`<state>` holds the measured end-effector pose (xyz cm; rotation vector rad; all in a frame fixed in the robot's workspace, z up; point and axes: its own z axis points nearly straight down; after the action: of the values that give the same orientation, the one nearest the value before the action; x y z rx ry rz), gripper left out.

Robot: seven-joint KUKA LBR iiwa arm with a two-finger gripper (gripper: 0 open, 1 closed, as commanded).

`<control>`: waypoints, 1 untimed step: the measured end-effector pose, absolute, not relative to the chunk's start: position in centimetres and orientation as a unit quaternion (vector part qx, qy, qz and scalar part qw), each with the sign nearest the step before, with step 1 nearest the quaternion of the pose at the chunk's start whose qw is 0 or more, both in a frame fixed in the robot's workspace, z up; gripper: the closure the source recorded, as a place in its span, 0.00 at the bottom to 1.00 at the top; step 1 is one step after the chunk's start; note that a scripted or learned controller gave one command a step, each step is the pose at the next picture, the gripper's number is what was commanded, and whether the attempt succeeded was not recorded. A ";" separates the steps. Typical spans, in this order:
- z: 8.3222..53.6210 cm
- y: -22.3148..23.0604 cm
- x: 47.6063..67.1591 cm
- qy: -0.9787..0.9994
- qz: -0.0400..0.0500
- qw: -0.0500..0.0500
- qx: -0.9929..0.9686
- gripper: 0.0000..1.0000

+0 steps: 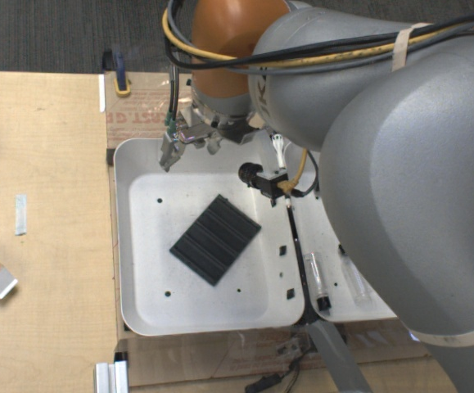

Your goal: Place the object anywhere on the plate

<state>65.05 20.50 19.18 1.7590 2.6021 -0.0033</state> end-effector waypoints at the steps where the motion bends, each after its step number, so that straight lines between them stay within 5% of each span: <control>1: 20.1 20.4 65.1 0.829 -0.002 0.001 0.560 1.00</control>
<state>65.09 20.42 20.05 1.7566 2.6017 -0.0058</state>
